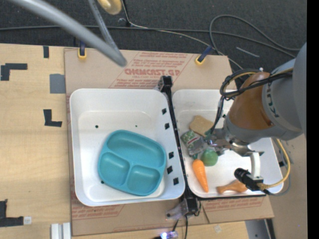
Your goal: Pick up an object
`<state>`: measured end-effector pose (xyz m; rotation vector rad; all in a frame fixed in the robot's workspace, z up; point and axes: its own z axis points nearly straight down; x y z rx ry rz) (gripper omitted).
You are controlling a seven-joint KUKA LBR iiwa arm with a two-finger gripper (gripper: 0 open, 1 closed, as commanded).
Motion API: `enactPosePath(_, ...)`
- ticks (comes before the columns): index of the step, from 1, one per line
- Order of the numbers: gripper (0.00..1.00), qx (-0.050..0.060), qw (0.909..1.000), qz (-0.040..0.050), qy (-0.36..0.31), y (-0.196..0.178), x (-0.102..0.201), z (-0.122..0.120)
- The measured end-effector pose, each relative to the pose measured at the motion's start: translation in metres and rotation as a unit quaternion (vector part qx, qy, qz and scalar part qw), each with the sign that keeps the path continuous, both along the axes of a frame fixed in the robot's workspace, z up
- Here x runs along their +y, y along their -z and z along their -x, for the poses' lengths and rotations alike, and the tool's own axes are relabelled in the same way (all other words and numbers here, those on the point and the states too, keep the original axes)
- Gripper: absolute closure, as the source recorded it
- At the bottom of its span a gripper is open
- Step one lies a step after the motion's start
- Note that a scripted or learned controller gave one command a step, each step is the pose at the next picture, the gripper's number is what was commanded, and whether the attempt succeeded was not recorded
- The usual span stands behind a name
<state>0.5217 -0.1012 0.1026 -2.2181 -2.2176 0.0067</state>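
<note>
My gripper (205, 146) is low in the right bin (199, 99), among a cluster of small items. Just under and in front of it sits a green round piece (210, 158). To its left lies a green and grey crumpled item (190, 137). A tan block (200, 125) rests just behind the gripper. An orange carrot (200, 175) lies near the bin's front, pointing toward the front edge. A light brown curved piece (232, 187) lies at the front right. The arm's orange band (251, 108) and grey wrist cover the bin's right half.
The left bin (79, 108) holds a teal divided plate (132, 162). A black divider clip (164, 83) sits between the bins. Cables (234, 34) run behind the bench. A grey pole (65, 16) crosses the upper left.
</note>
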Motion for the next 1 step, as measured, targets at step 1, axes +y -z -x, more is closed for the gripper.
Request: enactPosePath(1, 0.0, -0.002, 1.0, 0.0005, -0.001, 0.0183, 0.0004, 0.0001)
